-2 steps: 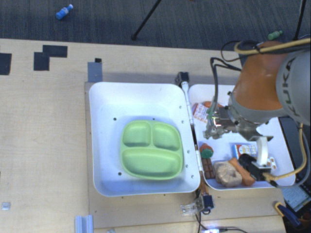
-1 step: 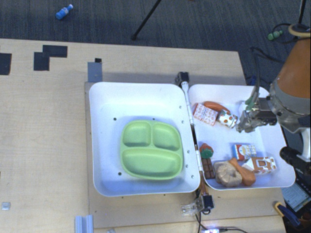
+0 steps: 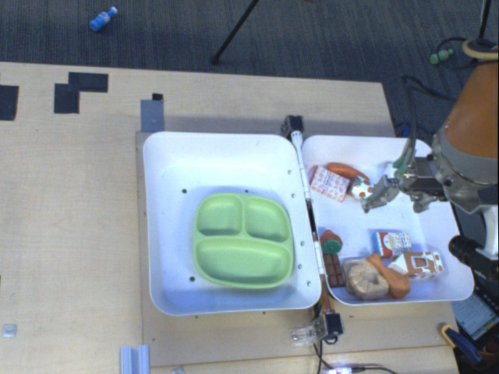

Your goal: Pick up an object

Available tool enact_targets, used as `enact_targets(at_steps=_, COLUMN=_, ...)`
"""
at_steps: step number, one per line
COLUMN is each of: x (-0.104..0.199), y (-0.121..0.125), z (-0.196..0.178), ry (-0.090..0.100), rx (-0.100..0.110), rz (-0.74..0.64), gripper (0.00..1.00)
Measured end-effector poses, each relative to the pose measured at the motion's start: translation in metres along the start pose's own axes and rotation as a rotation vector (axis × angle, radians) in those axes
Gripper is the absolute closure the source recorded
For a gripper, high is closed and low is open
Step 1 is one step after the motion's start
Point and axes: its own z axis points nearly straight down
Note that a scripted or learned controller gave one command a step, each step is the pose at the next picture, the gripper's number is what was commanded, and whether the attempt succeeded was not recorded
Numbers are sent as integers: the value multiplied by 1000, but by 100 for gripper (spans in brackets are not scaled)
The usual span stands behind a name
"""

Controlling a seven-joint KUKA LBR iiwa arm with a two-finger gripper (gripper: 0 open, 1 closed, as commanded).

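one grey arm (image 3: 468,150) reaches in from the right over the right bin (image 3: 460,287), its gripper (image 3: 380,195) hanging with fingers slightly apart and nothing between them, just right of the sausage (image 3: 343,170) and red-and-white packet (image 3: 328,184).

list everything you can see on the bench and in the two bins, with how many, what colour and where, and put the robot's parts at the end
Left bin: one, white, bench centre.
Divided tray: one, green, in the left bin.
Right bin: one, white, beside the left bin.
Sausage: one, red-orange, right bin, far side.
Packet: one, red and white, just under the sausage.
Cartons: two, blue-white and orange-white, right bin, near right.
Bread roll: one, brown, near edge.
Carrot: one, orange, against the roll.
Chocolate bar: one, brown, near left.
Bottle: one, blue, on the carpet.
Gripper: one, grey, over the right bin.
Arm: one, orange band, right.
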Motion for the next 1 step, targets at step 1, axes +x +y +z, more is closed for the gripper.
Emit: enact_targets(at_steps=1, x=80, y=-2, z=120, ry=1, rx=5, rz=-1, gripper=0)
